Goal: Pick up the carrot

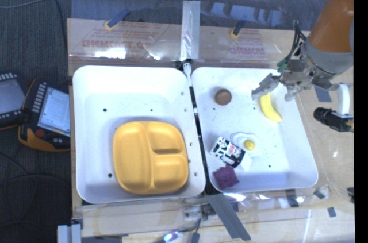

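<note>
Over the far right part of the right-hand shallow white plastic bin [299,138], the grey arm with the orange band [333,23] reaches in from the right edge, its wrist angled down and to the left. The two-finger gripper [273,91] hangs low over the bin floor, its grey fingers [263,87] spread apart and released, with nothing between them. Just below the fingertips lies a small yellow curved banana-shaped piece [271,108], flat on the bin floor and running from upper left to lower right; whether the fingers touch it cannot be told.

Where the carrot is cannot be told from this view.

To the left of the gripper, apart from it, a small brown round object [223,96] sits near the bin's far side. Nearer the front lies a toy fried egg, white with a yellow yolk [246,142], touching a small black-and-white patterned block [225,150] on its left. Just in front of the block is a purple lumpy soft-looking piece [227,177], close to the front wall.

The left-hand shallow white plastic bin [92,92] holds a yellow moulded tray with compartments [150,157], lying flat towards its front right.
</note>
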Controlling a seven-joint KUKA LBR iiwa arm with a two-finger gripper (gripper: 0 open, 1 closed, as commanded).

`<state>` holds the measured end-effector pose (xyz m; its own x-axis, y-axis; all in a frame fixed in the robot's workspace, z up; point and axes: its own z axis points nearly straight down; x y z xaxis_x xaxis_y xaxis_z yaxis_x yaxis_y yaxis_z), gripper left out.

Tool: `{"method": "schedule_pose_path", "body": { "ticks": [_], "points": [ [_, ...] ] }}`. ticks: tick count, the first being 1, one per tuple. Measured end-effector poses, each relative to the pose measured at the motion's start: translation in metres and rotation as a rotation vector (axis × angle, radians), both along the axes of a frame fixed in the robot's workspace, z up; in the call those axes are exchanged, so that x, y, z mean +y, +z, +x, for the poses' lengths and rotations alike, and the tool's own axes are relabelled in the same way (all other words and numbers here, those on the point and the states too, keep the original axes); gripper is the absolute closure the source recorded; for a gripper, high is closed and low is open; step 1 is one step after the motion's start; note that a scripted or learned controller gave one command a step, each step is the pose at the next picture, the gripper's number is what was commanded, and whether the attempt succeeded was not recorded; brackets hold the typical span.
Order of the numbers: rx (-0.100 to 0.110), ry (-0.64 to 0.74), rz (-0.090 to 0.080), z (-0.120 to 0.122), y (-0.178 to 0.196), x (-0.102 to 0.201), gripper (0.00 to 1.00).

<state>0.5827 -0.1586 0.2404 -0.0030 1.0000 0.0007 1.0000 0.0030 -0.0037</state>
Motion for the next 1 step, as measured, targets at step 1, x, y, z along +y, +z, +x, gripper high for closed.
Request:
{"method": "schedule_pose_path", "body": {
  "ticks": [1],
  "points": [
    [-0.013,0.257,-0.004,-0.037,-0.1506,0.0122,0.0]
  ]
}}
